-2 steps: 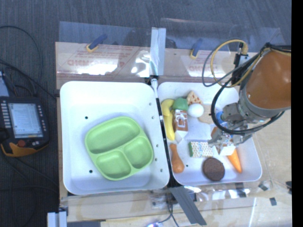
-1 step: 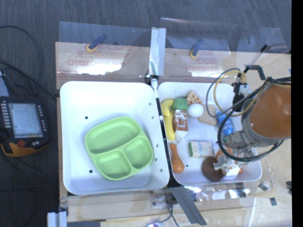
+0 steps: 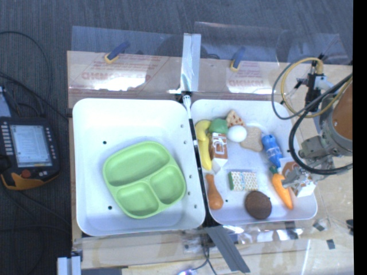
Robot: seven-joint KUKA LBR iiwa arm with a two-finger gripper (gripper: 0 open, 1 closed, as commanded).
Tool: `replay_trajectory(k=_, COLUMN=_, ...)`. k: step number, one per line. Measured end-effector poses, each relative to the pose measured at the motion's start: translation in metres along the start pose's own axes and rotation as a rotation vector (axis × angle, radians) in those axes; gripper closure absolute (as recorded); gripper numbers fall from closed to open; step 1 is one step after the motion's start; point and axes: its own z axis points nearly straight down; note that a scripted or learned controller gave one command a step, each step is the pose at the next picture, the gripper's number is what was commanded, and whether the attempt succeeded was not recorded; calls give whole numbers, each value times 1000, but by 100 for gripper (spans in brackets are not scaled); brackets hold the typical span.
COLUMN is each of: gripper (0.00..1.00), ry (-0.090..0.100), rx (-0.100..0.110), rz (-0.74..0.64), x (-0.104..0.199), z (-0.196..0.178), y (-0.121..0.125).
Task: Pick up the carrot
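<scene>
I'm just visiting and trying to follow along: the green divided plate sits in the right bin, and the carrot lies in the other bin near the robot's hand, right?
Not quite. The camera view shows the green divided plate in the left bin, not the right one. The carrot lies in the right bin, close to the hand, as you said.

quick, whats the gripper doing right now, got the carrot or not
Gripper: right beside the carrot at the right end of the right bin; whether it is open, shut or holding anything cannot be told.
</scene>
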Motion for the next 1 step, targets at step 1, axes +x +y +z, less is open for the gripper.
replay_trajectory(k=1, gripper=100, ry=-6, rx=-4, rz=-402, x=-22, z=-41, y=-3)
